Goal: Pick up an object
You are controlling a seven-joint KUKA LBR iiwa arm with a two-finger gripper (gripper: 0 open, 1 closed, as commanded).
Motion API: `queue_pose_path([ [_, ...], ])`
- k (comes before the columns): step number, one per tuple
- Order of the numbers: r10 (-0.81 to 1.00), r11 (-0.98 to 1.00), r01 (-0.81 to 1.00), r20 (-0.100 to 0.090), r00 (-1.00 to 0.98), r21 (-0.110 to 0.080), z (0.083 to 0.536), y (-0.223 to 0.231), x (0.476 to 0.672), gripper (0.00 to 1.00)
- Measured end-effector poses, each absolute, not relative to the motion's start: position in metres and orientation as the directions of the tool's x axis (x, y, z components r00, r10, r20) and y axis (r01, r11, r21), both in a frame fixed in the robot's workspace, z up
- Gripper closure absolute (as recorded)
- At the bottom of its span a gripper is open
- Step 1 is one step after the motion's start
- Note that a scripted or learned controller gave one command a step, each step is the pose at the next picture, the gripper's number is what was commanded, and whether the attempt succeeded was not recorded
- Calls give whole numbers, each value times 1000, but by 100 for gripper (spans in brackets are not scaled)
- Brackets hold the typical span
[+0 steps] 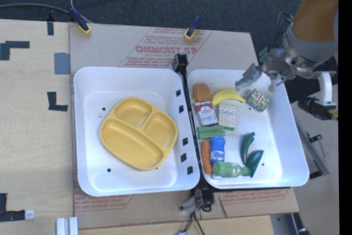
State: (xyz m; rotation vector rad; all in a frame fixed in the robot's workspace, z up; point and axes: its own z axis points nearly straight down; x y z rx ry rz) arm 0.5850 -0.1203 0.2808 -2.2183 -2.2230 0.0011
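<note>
Toward the upper right of the frame, the grey two-finger gripper hangs over the top edge of the right-hand shallow white bin. Its fingers look spread, one grey finger reaching left toward the yellow plastic banana, the other by the small green-and-white can; nothing sits between them.

That bin holds all the candidates: the banana and can near its top, a brown bread-like roll and a red-and-white carton at its left side, a pale speckled packet beside them, and lower down a green pea pod, an orange carrot, a blue bottle, a green bottle and two dark green peppers. The left-hand white bin carries a yellow sectioned plate.

I judge this to be the approach step, with no grasp made. The can lies nearest and stands apart from its neighbours, so the next move likely calls for centring over it, descending, and closing without nudging the banana.
</note>
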Motion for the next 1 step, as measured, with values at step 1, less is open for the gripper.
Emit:
queue_pose_path([
  [1,1000,2,1000,0,-2,-4,140,-118,648,0],
])
